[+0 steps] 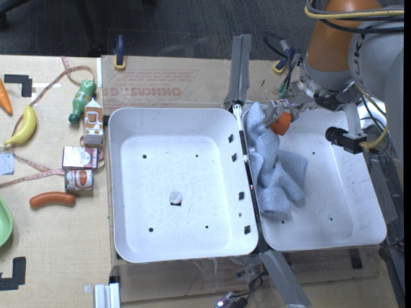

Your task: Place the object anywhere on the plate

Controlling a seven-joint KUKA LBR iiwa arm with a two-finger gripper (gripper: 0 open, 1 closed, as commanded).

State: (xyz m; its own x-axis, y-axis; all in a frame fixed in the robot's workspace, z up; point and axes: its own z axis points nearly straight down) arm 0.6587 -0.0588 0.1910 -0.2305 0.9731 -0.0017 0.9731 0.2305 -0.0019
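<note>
A small orange-red object (280, 124) sits at the far left corner of the right bin (334, 236), against the top of a crumpled blue-grey cloth (273, 165). My gripper (282, 111) hangs right above the orange object, touching or nearly touching it. The arm's orange band (340, 24) rises behind it at the upper right. At the far left edge of the bench shows a sliver of a green plate (3, 222).
The left bin (122, 172) holds a small pale round piece (175, 198). On the bench to its left lie a banana (23, 126), a carrot (4, 98), a green bottle (82, 99), a small carton (93, 124), a can (79, 180) and a sausage (52, 200).
</note>
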